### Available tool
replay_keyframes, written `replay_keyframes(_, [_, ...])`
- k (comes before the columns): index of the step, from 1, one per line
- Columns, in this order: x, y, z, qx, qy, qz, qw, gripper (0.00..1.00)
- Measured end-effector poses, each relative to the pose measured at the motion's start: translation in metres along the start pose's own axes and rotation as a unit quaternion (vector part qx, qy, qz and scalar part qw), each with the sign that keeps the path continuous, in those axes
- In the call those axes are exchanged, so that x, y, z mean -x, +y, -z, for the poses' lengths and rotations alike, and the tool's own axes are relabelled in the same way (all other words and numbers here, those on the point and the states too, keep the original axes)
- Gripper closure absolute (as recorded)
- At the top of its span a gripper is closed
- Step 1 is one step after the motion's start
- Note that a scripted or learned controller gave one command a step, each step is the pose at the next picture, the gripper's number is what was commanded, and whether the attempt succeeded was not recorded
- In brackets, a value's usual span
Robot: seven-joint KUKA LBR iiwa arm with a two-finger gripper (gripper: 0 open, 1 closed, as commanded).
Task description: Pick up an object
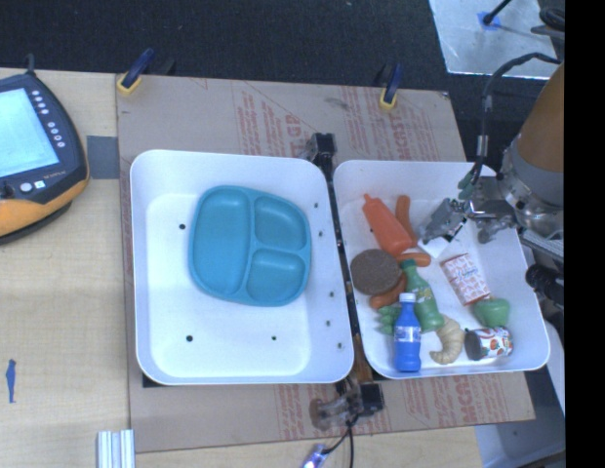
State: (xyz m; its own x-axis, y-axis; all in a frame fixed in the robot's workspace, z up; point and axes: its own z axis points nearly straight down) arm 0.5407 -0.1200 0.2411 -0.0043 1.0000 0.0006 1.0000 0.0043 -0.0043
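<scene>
Blue bottle (407, 334) lies at the right bin's (537, 354) near edge among other toys, none lifted yet, gripper (445, 220) hovers over the bin's far part, its opening impossible to tell.

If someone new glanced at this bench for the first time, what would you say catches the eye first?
Probably the big blue divided plate, lying alone in the left bin. Next, the clutter in the right bin: an orange carrot-like toy, a brown disc and a blue bottle among smaller pieces. The gripper hangs over that bin's upper right part.
</scene>
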Motion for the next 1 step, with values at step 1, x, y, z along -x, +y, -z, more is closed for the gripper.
replay_keyframes(1, [0.0004, 0.0155, -0.1395, -0.001, -0.001, 0.001, 1.0, 0.0])
